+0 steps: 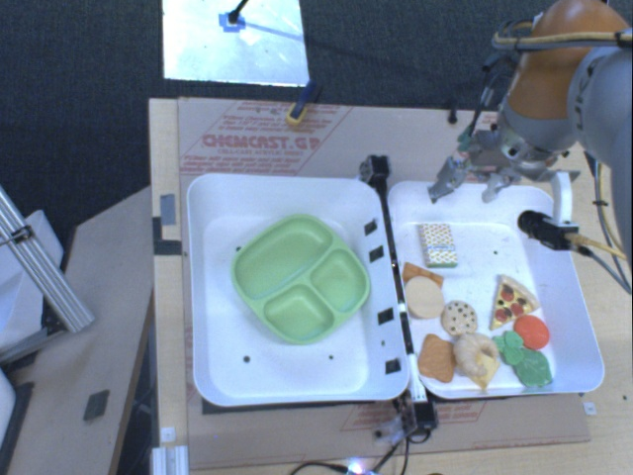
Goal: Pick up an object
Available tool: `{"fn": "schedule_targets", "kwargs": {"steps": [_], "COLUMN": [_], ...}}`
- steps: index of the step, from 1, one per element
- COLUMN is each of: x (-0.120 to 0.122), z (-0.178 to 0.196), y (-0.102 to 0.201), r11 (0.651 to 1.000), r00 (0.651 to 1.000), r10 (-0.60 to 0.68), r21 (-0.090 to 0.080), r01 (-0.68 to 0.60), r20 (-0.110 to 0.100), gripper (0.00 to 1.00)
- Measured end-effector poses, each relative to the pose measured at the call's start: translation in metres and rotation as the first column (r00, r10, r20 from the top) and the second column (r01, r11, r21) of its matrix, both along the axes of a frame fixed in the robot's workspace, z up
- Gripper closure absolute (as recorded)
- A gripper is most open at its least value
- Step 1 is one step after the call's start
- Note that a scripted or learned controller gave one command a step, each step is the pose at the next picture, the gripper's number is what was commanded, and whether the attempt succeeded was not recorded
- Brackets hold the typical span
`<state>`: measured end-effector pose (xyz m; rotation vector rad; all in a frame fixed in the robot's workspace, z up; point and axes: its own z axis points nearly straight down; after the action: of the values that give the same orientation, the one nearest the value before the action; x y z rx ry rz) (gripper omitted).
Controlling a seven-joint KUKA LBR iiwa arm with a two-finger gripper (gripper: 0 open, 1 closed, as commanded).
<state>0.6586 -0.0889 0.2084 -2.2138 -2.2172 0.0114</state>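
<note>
The gripper [467,182] is hanging over the far edge of the right bin [574,295], its two fingers [442,182] spread apart and pinching nothing. Just below the fingers, a small patterned packet [437,244] is lying flat, its writing too tiny to read. Farther off, toy foods are sitting: a pizza slice [512,301] and a cookie [458,317]. Left of the fingers, red letters on the board [259,139] are saying "CHEMCAST".

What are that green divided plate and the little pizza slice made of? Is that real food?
The green divided plate looks like moulded plastic: one even pale colour, smooth rounded rims, a soft sheen. The pizza slice seems to be a toy, probably plastic or rubber, given its flat bright colours and tidy edges, though the view is too coarse to be sure.
</note>
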Motion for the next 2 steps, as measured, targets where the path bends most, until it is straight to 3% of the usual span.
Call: {"fn": "schedule_targets", "kwargs": {"steps": [1, 2], "x": [0.003, 0.005], "z": [0.008, -0.053], "y": [0.000, 0.007], "r11": [1.000, 1.000], "r00": [1.000, 1.000], "r10": [0.002, 0.004], "r21": [-0.001, 0.000], "r01": [-0.002, -0.004], "r20": [0.013, 0.008], "gripper": [0.00, 0.00]}}
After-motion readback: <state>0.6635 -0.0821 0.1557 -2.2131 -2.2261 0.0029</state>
